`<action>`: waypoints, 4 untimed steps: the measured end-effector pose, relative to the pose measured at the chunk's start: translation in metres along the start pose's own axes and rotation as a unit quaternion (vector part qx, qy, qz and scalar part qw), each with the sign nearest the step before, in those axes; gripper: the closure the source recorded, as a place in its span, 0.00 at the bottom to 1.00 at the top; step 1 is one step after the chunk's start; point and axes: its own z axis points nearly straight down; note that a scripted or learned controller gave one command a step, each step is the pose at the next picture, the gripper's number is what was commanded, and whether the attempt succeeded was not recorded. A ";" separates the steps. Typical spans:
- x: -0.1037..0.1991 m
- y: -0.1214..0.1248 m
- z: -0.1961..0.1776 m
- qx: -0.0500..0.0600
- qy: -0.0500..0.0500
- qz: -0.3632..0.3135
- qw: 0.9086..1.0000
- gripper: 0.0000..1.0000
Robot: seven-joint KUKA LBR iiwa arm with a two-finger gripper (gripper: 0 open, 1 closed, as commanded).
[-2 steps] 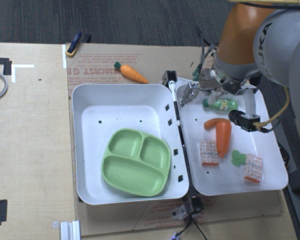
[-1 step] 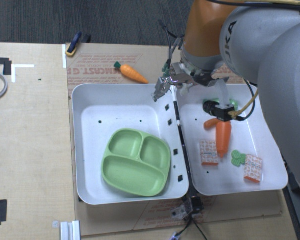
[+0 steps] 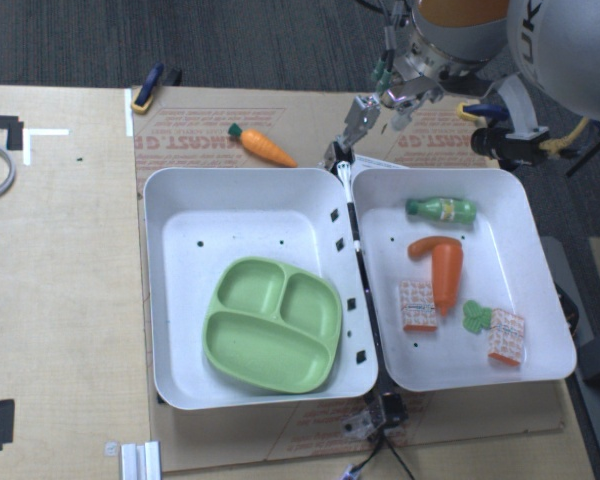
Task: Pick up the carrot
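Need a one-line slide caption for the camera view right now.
Grey arm's gripper hovers above the bins' rear edge, right of the orange carrot lying on cardboard behind the left white bin.

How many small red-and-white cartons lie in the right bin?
2. One carton lies near the middle of the right bin, left of the orange sausage-shaped toy; the other carton lies near its front right corner.

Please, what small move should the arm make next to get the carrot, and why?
Probably shift the gripper toward the view's left, until it is over the small orange carrot with the green top. The carrot lies on the cardboard behind the left white bin, outside both bins, and the gripper sits at the bins' rear junction, apart from it.
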 end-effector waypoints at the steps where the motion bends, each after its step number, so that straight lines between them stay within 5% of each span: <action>1: 0.053 0.018 0.079 0.001 0.001 0.083 0.997 0.00; 2: 0.107 0.048 0.121 0.002 0.001 0.152 0.988 0.00; 3: 0.075 0.034 0.002 0.000 0.000 0.125 0.992 0.00; 4: 0.135 0.060 0.096 0.001 0.000 0.164 0.987 0.00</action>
